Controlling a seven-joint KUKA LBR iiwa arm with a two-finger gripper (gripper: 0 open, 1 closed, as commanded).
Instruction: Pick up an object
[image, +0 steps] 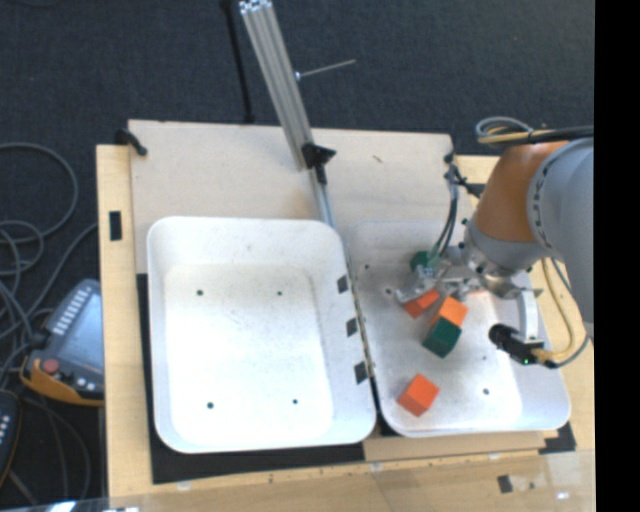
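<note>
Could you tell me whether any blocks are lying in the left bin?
No, the blocks, such as the orange block and the green block, all lie in the right bin.

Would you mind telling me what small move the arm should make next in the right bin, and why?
Probably a short descent onto the blocks under it. The end effector hangs over the right bin just above an orange block, with a second orange block and a dark green block crowded beside it. Nothing looks lifted yet, and the lone orange cube lies farther off.
</note>
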